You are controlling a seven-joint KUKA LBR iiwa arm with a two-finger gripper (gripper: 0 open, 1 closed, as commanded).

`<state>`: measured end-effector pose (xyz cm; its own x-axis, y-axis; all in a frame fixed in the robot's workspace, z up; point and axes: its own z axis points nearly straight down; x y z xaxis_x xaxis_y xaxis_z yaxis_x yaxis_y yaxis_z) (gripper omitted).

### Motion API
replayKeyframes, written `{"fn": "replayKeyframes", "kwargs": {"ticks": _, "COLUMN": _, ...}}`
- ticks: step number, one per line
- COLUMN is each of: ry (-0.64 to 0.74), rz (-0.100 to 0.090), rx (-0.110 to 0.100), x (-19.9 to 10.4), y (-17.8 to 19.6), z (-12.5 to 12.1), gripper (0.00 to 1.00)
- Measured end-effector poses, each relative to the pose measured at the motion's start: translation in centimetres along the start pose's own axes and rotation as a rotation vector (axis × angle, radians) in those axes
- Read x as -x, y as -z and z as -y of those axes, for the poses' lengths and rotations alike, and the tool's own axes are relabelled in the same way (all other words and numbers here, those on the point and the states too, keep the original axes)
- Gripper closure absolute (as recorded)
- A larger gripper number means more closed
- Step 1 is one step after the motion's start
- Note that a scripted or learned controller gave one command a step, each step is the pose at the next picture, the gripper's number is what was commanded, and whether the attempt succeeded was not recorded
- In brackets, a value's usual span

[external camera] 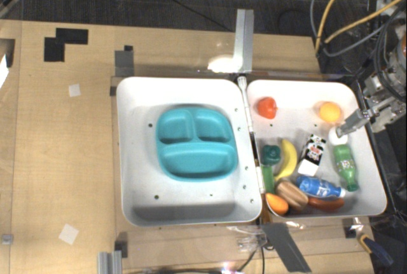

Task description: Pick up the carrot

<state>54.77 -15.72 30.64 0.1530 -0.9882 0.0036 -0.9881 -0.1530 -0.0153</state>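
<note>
1. Two white bins side by side on a wooden bench; left bin (137,139) holds a teal divided plate (196,141), roughly centered.
2. Right bin (296,91) holds the clutter, most of it piled toward the near-left corner.
3. Carrot (277,203) sits in the near-left corner of the right bin, orange end against the bin wall, touching a hot dog bun (293,193) just to its right.
4. Near the carrot: a banana (287,159), a dark green round item (271,154), a blue bottle (320,188) lying flat.
5. Green bottle (344,162) lies on the right side, white cap pointing to the far side; a small black-and-white carton (312,153) sits beside it.
6. Far side: red tomato-like item (267,107) and an orange (329,112), well apart.
7. Gripper (346,126) hangs over the right bin's right edge, tip near the green bottle's cap, well apart from the carrot.
8. Jaw state: cannot tell, too small and blurred. Nothing seen gripped.
</note>
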Motion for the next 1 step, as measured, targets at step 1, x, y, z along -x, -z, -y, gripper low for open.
{"fn": "replayKeyframes", "kwargs": {"ticks": 1, "ry": 0.208, "rz": -0.004, "rx": -0.001, "x": -2.39, "y": 14.47, "z": -6.13, "gripper": 0.00}}
